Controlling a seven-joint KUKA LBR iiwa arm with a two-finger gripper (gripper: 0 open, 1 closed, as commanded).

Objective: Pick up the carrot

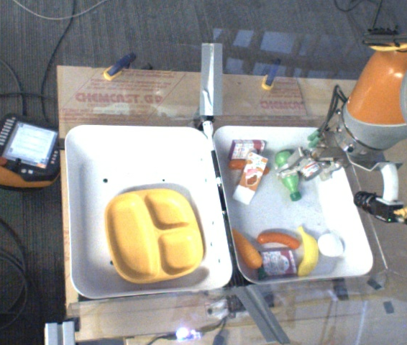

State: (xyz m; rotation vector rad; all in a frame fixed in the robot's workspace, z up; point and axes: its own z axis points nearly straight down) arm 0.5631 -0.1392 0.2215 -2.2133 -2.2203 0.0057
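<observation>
Carrot (247, 249) lay untouched at right bin's (347, 207) bottom-left corner, beside a sausage (279, 237) & banana (307, 251). Gripper (311, 165) hovered near top edge, well apart; open/closed state couldn't be told. Approach & grasp both left.

Colours, as you see them from above.
Your carrot (246, 249) is orange, against the white right bin (347, 214); banana (308, 251) yellow, bottle (289, 174) green, sausage (279, 238) red-orange. White left bin (88, 157) holds a yellow divided tray (154, 233).
</observation>
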